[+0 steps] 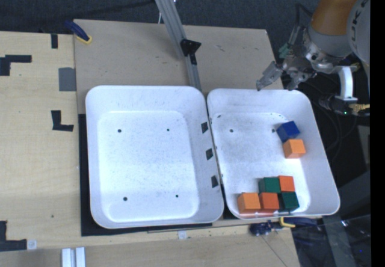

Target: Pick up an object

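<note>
Gripper: the gripper [278,77] is seen above the far rim of the right bin [313,109], at the end of the grey arm [340,10] with its orange band. Two dark fingers [264,81] are spread apart, and nothing is seen between them.

Task objects: small blocks are gathered in the right bin. A blue block [287,129] is touching an orange block [294,148] near the far right wall. A cluster is packed along the near wall: an orange block at the left end [248,201], another orange block [269,201], a dark green block [270,185], an orange block behind [286,183] and a dark green block at the right end [290,200].

Why so placed: the gripper is judged to be parked at the bin's edge before a descent, since no block lies beneath it. The blue and orange pair is judged the easier target, being nearer and less crowded than the cluster, where the fingers would be hindered by neighbours.

Left bin: the left bin [96,103] is set just beside the right one, their rims touching.

Surface: the bins are borne by a pale wooden bench [132,49] marked with dark tape pieces [59,120]. A slanted metal rail [171,13] is mounted behind the bins.

Room: dark flooring is seen beyond the bench, with cables at the right.
</note>
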{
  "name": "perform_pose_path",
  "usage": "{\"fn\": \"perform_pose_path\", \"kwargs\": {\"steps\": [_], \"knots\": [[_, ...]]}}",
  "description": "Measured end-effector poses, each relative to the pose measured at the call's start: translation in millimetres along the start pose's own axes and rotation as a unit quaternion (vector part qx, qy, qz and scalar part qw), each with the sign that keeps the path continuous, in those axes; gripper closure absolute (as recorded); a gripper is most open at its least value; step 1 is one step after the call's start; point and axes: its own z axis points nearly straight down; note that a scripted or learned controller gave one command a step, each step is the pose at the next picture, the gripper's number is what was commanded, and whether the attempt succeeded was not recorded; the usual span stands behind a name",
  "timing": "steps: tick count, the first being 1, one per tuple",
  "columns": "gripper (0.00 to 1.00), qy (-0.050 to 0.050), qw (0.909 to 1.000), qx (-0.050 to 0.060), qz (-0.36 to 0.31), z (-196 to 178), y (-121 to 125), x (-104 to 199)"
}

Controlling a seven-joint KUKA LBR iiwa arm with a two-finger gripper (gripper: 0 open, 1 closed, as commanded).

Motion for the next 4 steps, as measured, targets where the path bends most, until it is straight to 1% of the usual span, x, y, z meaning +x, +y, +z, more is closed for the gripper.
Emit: {"fn": "perform_pose_path", "kwargs": {"steps": [1,2,3,4], "knots": [[0.0,0.0,1.0,0.0,0.0,-0.1,-0.1,-0.3],[0.0,0.0,1.0,0.002,0.0,45.0,0.8,5.4],[0.0,0.0,1.0,0.003,0.0,97.7,4.9,14.4],[0.0,0.0,1.0,0.003,0.0,152.5,3.1,15.4]]}}
